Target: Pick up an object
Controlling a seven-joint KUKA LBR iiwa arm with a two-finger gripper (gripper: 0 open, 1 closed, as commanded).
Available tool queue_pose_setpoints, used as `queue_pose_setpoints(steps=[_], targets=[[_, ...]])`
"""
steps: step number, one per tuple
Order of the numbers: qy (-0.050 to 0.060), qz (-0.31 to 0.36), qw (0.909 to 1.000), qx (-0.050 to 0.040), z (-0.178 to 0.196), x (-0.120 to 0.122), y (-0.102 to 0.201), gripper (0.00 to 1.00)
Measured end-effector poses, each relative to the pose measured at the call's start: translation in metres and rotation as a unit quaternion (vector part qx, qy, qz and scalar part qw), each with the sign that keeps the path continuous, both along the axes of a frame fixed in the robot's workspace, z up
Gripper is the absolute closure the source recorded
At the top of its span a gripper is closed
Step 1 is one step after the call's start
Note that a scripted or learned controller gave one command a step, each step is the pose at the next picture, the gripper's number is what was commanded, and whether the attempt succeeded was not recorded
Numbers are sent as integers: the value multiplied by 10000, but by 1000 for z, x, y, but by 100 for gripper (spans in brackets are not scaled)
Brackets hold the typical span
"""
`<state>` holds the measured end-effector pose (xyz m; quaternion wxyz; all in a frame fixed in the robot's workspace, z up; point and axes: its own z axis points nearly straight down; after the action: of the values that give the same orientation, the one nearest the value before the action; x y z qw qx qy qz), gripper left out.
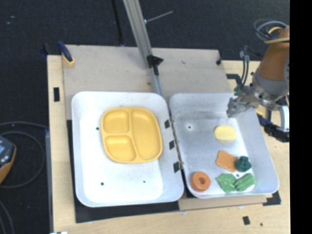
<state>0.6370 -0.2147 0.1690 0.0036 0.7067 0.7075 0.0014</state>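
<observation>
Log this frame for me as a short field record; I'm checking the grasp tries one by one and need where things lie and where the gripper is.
left bin: holds a yellow divided plate
right bin: holds five small items
pale yellow piece: middle of the right bin, lying alone
orange wedge: touching the dark green piece
orange ring: near the front edge
light green piece: front right corner
gripper: over the right bin's far right part, nothing seen in it
</observation>
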Motion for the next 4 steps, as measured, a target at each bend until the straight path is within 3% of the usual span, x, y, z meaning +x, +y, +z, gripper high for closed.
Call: queue_pose_setpoints(steps=[2, 4], targets=[[11, 10, 10000, 6, 74, 0, -5, 100], [29, 29, 10000, 20, 88, -17, 99, 100]])
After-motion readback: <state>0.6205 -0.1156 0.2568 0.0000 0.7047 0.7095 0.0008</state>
